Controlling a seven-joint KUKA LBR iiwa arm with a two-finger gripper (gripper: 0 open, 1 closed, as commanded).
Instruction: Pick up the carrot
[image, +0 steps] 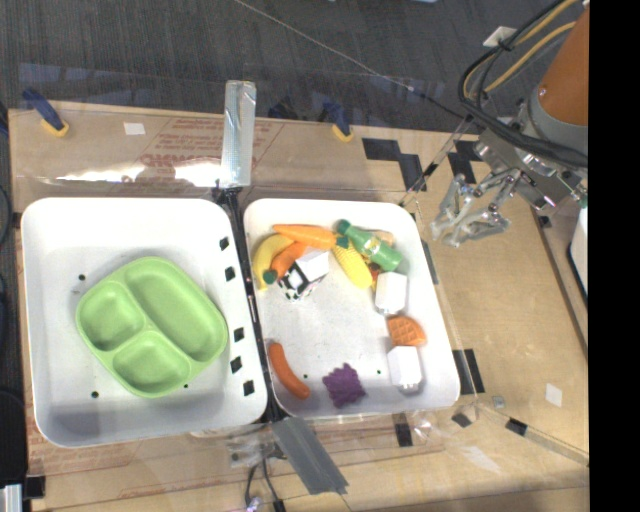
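Note:
The carrot (306, 236) is orange and lies on its side at the far end of the right bin (330, 325), amid a cluster of toy food. A shorter orange piece (286, 258) lies just below it, next to a yellow banana (264, 260). My gripper (470, 218) hangs outside the bin, above the bench past the bin's far right corner, well to the right of the carrot. Its fingers are spread open with nothing between them.
Near the carrot sit a green bottle (370, 247), a corn cob (351, 266) and a white-and-black toy (303, 277). Farther forward are white blocks (391, 292), an orange slice (406, 331), purple grapes (344, 384) and a sausage (288, 371). The left bin holds a green divided plate (150, 325).

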